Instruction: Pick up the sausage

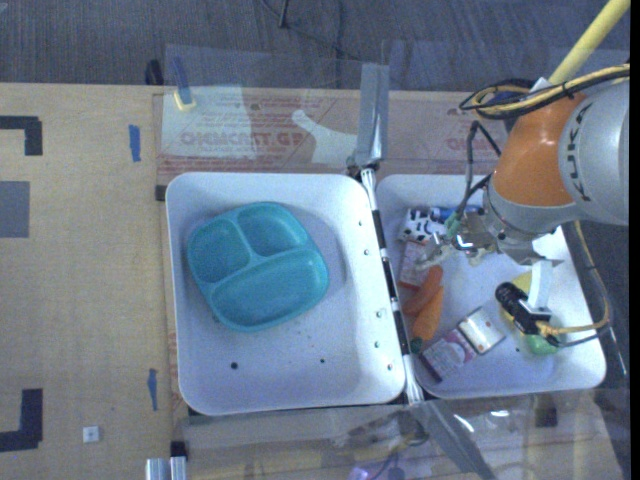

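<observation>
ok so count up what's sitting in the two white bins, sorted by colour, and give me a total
Blue-green: 1, the divided plate in the left bin.
Orange-red: 2, the carrot and the sausage in the right bin.
Black-and-white: 1, the cow toy.
Silver or mixed packaging: 2, the silver packet and the purple-labelled packet.
Total I can make out: 6; others under the arm are unclear.

The grey arm [590, 158], orange-banded above the wrist, reached in from the right, its gripper [478, 240] hanging low and pointing left.
</observation>
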You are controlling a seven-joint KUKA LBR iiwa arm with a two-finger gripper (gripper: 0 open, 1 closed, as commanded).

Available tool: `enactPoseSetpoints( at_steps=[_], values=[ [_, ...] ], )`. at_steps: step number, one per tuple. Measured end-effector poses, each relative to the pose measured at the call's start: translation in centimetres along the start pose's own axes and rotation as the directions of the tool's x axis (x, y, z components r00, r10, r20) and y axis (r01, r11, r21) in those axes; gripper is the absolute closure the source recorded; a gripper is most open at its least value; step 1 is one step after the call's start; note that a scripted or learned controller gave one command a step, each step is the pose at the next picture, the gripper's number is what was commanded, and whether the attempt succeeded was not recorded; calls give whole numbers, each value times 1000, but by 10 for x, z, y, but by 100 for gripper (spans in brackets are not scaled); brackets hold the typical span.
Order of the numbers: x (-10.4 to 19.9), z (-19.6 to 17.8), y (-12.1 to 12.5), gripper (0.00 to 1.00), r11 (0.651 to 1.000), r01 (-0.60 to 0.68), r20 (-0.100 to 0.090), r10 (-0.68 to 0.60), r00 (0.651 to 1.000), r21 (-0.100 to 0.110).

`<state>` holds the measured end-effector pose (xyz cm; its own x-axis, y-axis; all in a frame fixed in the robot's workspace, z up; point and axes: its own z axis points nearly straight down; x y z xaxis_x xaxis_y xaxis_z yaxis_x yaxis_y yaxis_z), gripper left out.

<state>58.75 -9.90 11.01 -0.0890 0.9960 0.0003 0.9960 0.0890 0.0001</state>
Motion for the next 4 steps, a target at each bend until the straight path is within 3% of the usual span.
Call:
enactPoseSetpoints(
  at_steps=[1,2,3,4],
  values=[
    [1,16,5,0,985,170,2,-170,985,-13],
    [0,4,8,100,986,166,2,-166,986,-22],
    [0,5,7,0,986,166,1,-166,986,-20],
    [-1,16,-42,0,986,166,5,-165,986,-22]
  ],
)
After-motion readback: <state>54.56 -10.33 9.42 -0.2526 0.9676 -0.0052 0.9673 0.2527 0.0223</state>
